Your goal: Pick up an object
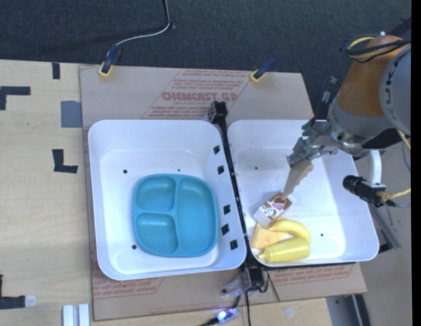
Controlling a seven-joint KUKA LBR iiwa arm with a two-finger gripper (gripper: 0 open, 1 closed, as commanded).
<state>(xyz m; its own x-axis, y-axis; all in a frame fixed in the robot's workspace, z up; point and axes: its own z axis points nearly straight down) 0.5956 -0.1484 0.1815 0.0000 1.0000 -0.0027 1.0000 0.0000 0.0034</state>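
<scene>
Gripper (297, 170) hanging over right bin (346, 250), just above small carton (272, 209) beside banana (290, 229); grip state perhaps closed, cannot tell

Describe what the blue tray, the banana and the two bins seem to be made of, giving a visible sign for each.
Blue tray: probably moulded plastic, matte; uniform colour, rounded compartments.
Banana: looks like a plastic toy; even yellow, smooth skin, though real fruit can't be excluded.
Left bin and right bin: likely thin formed plastic, slightly glossy; seamless white walls with rounded corners.
</scene>
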